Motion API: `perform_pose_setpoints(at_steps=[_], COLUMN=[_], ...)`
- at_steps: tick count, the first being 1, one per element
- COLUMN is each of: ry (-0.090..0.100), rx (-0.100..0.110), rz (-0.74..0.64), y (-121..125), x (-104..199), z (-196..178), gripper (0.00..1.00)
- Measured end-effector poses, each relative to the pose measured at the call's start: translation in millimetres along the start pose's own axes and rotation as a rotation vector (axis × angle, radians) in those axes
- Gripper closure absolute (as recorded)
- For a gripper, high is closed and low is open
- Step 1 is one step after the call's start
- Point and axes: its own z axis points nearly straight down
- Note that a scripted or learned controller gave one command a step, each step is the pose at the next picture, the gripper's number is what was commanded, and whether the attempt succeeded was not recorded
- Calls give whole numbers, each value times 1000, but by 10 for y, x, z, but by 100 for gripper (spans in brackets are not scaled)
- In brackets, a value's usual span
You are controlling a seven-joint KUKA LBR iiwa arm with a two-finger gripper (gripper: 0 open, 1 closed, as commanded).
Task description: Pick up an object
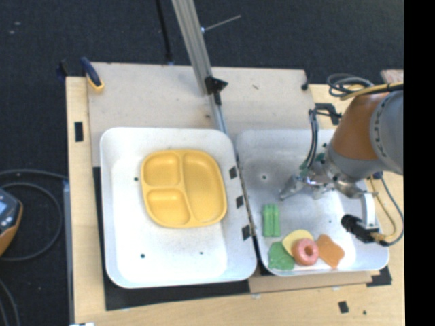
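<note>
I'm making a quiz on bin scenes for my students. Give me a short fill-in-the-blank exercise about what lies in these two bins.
1. The yellow tray in the left bin has ___ compartments.
2. The pink ring lies in the ___ bin.
3. The small upright block beside the bins' shared edge is ___ in colour.
4. The orange piece lies to the camera view's ___ of the pink ring.

Missing words: three; right; green; right.

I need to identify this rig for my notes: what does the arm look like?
The arm is a thick grey cylinder with a broad orange band above the wrist. Dark cables loop alongside it, and a slim metallic gripper sits at its end.
</note>
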Motion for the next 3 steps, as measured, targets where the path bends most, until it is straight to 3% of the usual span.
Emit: perform_pose_setpoints(at_steps=[1,3], ry=[0,-1], rx=[-6,-5], rz=[3,1], y=[18,-5], x=[-9,-186], z=[-138,-1127], gripper=[100,100])
